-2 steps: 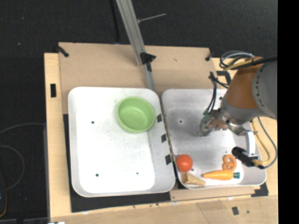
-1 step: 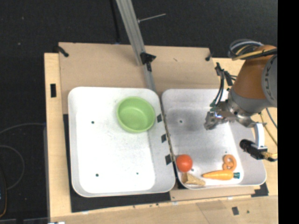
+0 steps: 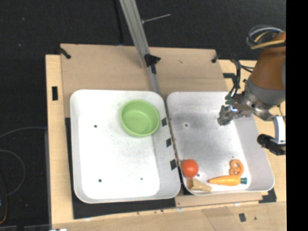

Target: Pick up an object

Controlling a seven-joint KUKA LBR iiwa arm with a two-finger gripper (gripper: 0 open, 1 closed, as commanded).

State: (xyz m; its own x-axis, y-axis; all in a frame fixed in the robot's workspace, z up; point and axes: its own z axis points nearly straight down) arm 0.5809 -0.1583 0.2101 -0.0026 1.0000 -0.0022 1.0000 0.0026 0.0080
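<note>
Orange carrot, red tomato and an orange ring crowd the right bin's near edge, untouched. Farther back, the gripper hangs above bare floor; its opening, can't tell. Approach stage, I'd say: next it must travel toward the carrot and descend.
</note>
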